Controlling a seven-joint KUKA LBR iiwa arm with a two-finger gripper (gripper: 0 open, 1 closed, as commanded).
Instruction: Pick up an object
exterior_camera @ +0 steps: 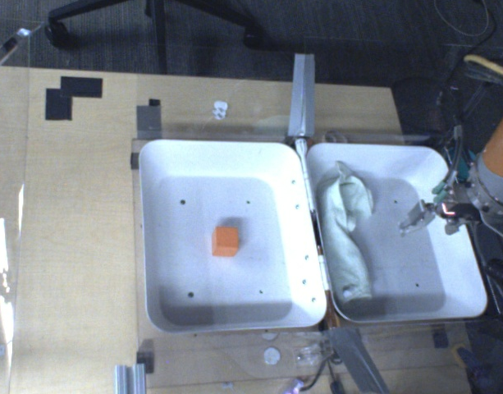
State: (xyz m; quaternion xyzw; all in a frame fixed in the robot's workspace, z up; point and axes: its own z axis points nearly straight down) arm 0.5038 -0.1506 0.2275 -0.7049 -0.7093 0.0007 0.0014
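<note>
An orange cube (226, 241) sits near the middle of the left bin (165, 302). A pale crumpled cloth (347, 230) lies lengthwise along the left side of the right bin (464, 302). My gripper (433, 220) hangs over the right part of the right bin, to the right of the cloth and apart from it. Its two fingers (413, 218) are spread open with nothing between them. The arm's orange band (499, 150) shows at the right edge.
A metal divider rail (301, 105) runs between the bins at the back. The wooden bench (70, 245) extends to the left. Cables and clamps (341, 359) sit at the front edge below the bins.
</note>
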